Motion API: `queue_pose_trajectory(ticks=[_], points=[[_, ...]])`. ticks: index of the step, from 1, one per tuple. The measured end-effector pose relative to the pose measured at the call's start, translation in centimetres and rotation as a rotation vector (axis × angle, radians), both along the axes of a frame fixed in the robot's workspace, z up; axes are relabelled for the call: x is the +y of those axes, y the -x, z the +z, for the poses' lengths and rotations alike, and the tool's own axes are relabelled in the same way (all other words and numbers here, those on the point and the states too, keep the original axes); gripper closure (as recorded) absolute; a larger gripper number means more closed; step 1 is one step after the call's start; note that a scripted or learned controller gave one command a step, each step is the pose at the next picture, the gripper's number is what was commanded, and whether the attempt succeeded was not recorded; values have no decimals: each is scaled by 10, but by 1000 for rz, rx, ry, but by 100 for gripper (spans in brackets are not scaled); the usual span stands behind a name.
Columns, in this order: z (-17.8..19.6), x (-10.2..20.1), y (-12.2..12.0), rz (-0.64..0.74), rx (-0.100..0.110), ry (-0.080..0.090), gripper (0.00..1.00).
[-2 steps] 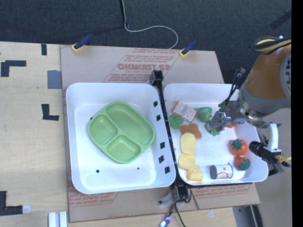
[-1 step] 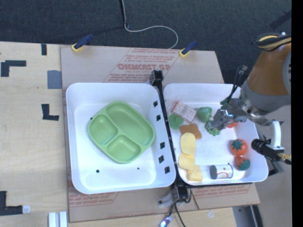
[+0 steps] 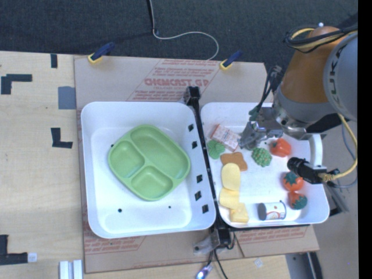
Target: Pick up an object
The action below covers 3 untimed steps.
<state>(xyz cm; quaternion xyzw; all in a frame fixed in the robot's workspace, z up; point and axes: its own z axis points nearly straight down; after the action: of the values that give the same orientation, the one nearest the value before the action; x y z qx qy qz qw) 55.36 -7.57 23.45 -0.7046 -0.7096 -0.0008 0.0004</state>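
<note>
Lying nearest the camera, at the front edge of the right bin (image 3: 317, 217), a small can (image 3: 272, 211) with a dark end is resting on its side, with a pale yellow wedge (image 3: 239, 214) just to its left. Behind the wedge, two more yellow pieces (image 3: 230, 179) are stacking up along the bin's left wall, and a brown slice (image 3: 234, 160) is sitting just behind them. A green leafy piece (image 3: 215, 149) is lying against the divider, and a pink-and-white packet (image 3: 223, 135) is sitting behind it.

The gripper (image 3: 254, 133) is hanging low over the back of this bin, just right of the packet; I cannot tell how it is set or whether it is holding anything. A bumpy green cluster (image 3: 261, 157) is lying right beside it, toward the front, and a red-orange piece (image 3: 280, 148) is sitting just right of that cluster, partly under the arm (image 3: 311, 74). Two more red-and-green pieces are crowding the right wall: one (image 3: 293, 181) beside a black fitting (image 3: 296, 166), the other (image 3: 299, 201) nearer the front.

The left bin (image 3: 93, 173) is holding a green divided plate (image 3: 149, 162), well apart from the gripper.
</note>
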Motion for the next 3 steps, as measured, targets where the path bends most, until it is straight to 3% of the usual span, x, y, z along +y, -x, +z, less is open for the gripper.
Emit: queue_pose_trajectory(ticks=[2,3], points=[[-1,92,-63,0,-1,0,100],[-10,129,-83,-2,2,1,100]])
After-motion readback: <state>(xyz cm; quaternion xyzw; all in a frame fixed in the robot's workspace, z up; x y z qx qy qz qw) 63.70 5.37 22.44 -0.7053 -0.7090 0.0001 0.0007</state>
